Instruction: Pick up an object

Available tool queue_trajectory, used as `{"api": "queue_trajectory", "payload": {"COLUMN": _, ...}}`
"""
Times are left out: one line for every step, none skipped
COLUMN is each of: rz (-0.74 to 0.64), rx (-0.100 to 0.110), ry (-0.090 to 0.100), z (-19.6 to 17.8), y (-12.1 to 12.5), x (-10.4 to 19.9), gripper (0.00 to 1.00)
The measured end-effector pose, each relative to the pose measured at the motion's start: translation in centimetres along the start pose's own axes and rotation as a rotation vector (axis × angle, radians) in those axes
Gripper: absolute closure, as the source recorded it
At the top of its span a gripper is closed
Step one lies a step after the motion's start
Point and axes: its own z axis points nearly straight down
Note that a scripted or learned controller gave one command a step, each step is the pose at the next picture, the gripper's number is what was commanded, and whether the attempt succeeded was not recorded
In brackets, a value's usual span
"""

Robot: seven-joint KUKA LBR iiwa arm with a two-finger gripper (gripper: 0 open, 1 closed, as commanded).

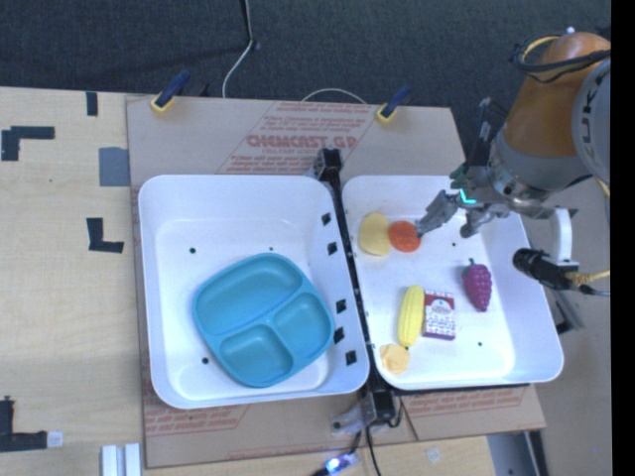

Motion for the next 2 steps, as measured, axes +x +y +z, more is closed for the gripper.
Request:
{"api": "queue_trajectory", "payload": {"rz": 0.000, "rx": -0.002, "ry": 0.000, "z": -0.1, "y": 0.1, "x": 0.0, "gripper": 0.00}}
{"api": "queue_trajectory", "payload": {"rz": 0.000, "rx": 0.002, "ry": 0.000, "z": 4.5, "y": -0.1, "x": 0.7, "gripper": 0.00}}
